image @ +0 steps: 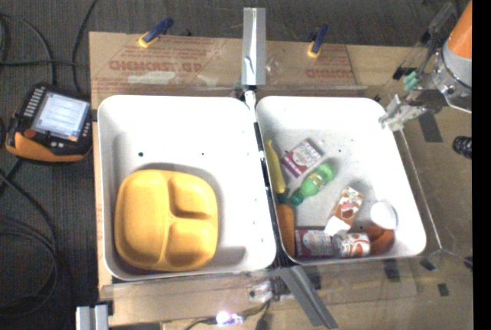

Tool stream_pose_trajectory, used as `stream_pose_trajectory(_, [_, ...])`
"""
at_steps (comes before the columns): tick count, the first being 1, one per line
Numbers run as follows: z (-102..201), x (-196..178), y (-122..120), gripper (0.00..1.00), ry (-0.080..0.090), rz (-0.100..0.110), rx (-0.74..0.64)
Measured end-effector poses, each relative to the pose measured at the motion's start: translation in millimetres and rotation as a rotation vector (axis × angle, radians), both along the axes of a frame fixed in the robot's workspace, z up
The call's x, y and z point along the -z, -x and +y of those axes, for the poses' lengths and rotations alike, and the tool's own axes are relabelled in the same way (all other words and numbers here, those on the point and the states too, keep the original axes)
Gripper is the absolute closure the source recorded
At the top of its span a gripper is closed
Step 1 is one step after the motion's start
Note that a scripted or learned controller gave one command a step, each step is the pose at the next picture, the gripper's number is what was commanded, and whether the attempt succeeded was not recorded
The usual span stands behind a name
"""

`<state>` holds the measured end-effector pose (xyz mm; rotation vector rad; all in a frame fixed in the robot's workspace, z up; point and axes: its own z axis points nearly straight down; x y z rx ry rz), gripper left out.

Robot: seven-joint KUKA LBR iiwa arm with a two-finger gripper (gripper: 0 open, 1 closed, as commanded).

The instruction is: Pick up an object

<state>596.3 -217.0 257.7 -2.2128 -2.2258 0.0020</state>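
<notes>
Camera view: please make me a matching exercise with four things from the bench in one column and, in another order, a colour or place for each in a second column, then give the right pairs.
Things:
1. divided tray
2. green bottle
3. banana
4. gripper

Descriptions:
A. lies along the right bin's left wall
B. yellow, fills much of the left bin
C. hangs above the right bin's upper right corner
D. lies near the middle of the right bin, beside a small purple carton

Pairs: 1-B, 2-D, 3-A, 4-C
</notes>
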Motion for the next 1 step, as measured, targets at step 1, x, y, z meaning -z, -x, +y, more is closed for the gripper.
stream_pose_trajectory(1, [-0.1, 0.0, 0.1, 0.0, 0.001, 0.0, 0.0])
